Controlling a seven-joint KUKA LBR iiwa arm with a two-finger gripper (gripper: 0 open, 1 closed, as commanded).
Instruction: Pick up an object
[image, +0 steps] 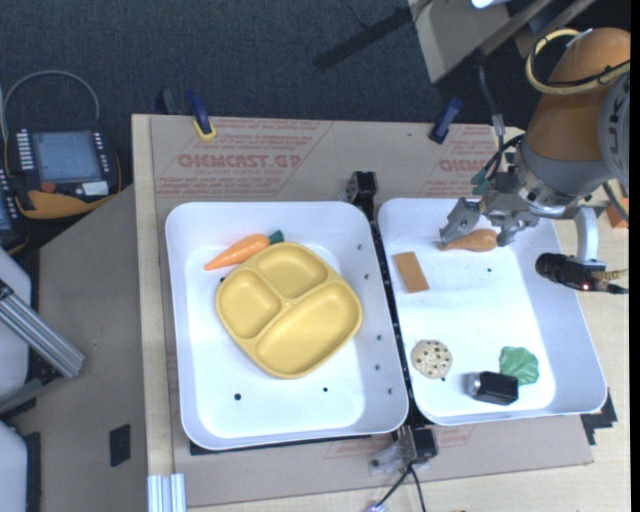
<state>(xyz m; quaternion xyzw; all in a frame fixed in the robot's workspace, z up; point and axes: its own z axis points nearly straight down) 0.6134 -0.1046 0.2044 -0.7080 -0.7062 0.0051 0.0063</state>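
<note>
Orange-brown, the small bread-like piece lay at the far edge of the right bin, and the gripper was over it with its grey fingers apart, one on each side; a real grip I could not confirm. Nearer lay a tan cracker, a cookie, a green leaf and a black block. The left bin held a yellow divided plate and a carrot. Red print on the board read "CHEMCAST GP".

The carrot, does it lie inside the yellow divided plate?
No, the carrot lies on the left bin's floor beside the yellow plate's upper left rim.
</note>
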